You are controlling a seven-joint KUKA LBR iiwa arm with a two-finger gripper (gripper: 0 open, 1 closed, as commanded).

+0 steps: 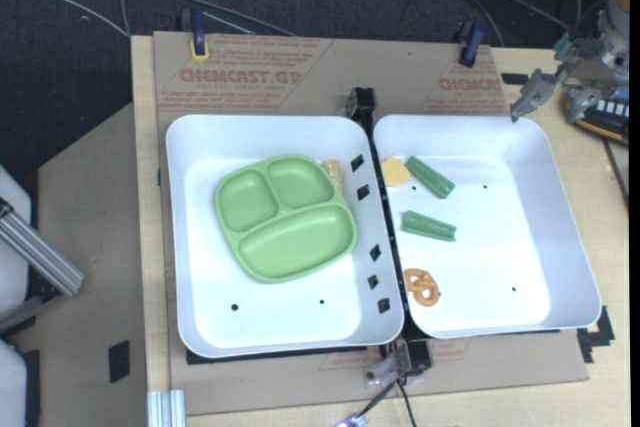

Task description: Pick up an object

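The right bin (560,245) holds two green sticks, one (430,176) near its back left and one (429,226) just in front of it. A yellow piece (396,173) lies beside the rear stick, and an orange pretzel (422,287) sits near the front left corner. A green divided plate (285,217) lies in the left bin (200,295), with a small tan piece (332,172) at its back right edge. My gripper (532,96) hangs over the back right corner of the right bin, well away from all the objects, with nothing seen in it.
A black divider strip (372,215) runs between the bins. Blue clamps (199,35) (470,41) hold the cardboard sheet at the back. Cables cross the dark floor behind the bench. The arm's body (600,65) stands at the far right.
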